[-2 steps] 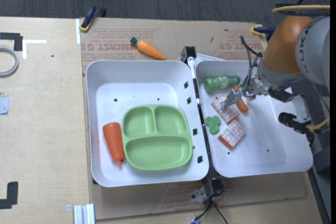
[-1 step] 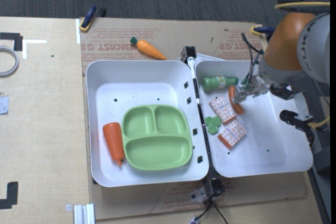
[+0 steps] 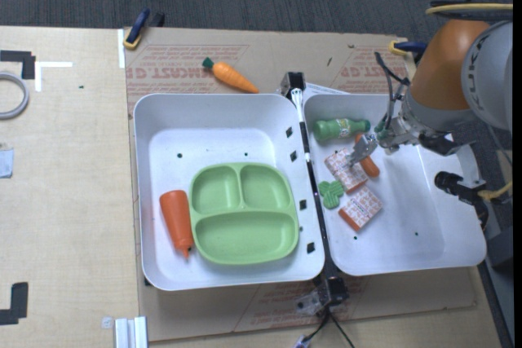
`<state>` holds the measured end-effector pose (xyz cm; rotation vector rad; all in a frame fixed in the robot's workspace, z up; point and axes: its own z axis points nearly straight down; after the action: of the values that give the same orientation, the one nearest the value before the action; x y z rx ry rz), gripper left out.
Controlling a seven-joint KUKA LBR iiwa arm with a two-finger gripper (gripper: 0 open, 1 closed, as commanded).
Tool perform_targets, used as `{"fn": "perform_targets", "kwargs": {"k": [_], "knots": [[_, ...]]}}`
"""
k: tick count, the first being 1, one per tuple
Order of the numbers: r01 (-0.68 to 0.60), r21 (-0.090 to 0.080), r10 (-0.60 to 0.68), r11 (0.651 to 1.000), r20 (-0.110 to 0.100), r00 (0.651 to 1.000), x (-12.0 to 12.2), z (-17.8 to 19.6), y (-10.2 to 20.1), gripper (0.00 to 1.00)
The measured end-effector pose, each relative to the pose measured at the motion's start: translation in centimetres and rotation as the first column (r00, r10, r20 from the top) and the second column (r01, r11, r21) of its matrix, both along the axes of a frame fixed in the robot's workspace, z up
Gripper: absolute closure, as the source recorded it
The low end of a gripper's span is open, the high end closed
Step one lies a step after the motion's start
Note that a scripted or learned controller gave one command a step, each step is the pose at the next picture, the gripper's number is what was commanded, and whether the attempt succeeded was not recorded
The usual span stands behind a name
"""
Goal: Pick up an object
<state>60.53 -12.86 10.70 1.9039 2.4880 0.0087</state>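
Gripper [image 3: 364,149] sits low in the right bin [image 3: 424,248], over a cluster of small items near that bin's left side; arm comes in from the right, orange band [image 3: 444,65] above the wrist. Fingers are small and dark against the clutter, so cannot tell if the claw is wide, narrow or holding anything. Right at the fingertips: an orange-patterned packet [image 3: 344,171], with a small orange piece [image 3: 371,168] just beside it on the right, touching or nearly so. Second orange-patterned packet [image 3: 360,210] lies just below, apart from the gripper. Green bottle [image 3: 341,128] lies on its side near the top left of the right bin, just above the gripper. Small green toy piece [image 3: 331,193] rests at the bin's left wall, beside the first packet. Left bin [image 3: 155,118] holds a green divided plate [image 3: 244,213] with three compartments, lying flat in the lower middle, and an orange carrot-like toy [image 3: 176,221] lying just beside the plate's left edge. Another toy carrot [image 3: 231,75] with a green top lies outside the bins on the cardboard sheet [image 3: 179,61] behind the left bin. Blue clamp [image 3: 137,28] at the cardboard's far left corner. Wooden bench [image 3: 65,200] to the left carries black tape marks and part of a grey ring [image 3: 12,96] at the edge.
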Motion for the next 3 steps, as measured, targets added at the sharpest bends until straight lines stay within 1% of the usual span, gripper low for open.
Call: {"fn": "perform_targets", "kwargs": {"k": [1,2,3], "knots": [[0.002,-0.001,-0.002,1.0,0.002,1.0,0.04,0.97,-0.06,1.0],[0.002,-0.001,-0.002,1.0,0.001,1.0,0.04,0.97,-0.05,0.0],[0.003,-0.002,-0.003,1.0,0.003,1.0,0.07,1.93,-0.11,1.0]]}}
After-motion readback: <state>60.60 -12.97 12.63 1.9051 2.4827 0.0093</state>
